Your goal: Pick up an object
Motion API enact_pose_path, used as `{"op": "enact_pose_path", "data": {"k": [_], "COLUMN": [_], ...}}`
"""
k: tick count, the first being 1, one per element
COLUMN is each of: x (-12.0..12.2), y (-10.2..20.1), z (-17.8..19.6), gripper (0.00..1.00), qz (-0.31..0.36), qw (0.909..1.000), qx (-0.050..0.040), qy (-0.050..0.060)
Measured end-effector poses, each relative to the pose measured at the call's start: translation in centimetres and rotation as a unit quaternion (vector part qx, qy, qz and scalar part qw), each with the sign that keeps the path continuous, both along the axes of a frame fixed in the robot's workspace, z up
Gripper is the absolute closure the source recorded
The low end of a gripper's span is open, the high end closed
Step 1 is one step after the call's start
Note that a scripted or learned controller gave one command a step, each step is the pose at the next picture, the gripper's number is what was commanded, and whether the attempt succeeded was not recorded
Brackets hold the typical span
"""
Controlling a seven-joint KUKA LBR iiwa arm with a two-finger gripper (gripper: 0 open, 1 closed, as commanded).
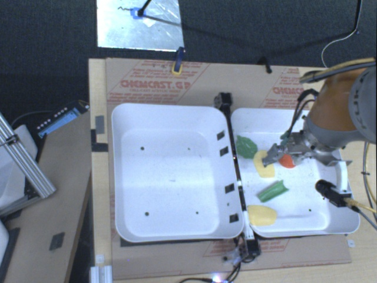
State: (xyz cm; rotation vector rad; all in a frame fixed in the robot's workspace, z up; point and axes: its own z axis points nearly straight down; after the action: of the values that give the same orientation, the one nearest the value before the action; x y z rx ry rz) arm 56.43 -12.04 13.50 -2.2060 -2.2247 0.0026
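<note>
A: Nearest the camera, what lies in the right bin [339, 223]?

B: A yellow piece [262, 215] rests at its near left corner, close to the divider between the two bins. Just beyond it lies a green block [272, 191], tilted, on the bin floor.

A: And the left bin [171, 217]?

B: A white tray with dark dots on its floor, side by side with the right one on the table [97, 175].

A: Where is the hand?

B: The hand [275, 156] hangs over the middle of the right bin, at the end of the grey arm [341, 108] reaching in from the right. Whether it is spread or closed — cannot be told; its tips blur into the objects beneath.

A: Which things lie closest to it?

B: A second yellow piece [264, 167] sits directly at the hand's tip, partly under it. A red-orange object [287, 161] lies just to the right — half hidden by the hand. Nothing is visibly clamped.

A: Farther back?

B: A green leafy piece [246, 145] lies near the divider, just left of the hand and a little beyond it. Past the bins, a silver sheet [138, 16] lies on the dark floor.
</note>
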Motion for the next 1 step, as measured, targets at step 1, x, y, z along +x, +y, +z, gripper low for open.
{"op": "enact_pose_path", "data": {"k": [1], "x": [0.37], "y": [-0.52], "z": [1.47], "gripper": [1.0], "qz": [-0.002], "qw": [1.0], "qx": [-0.0028], "qy": [-0.006]}}
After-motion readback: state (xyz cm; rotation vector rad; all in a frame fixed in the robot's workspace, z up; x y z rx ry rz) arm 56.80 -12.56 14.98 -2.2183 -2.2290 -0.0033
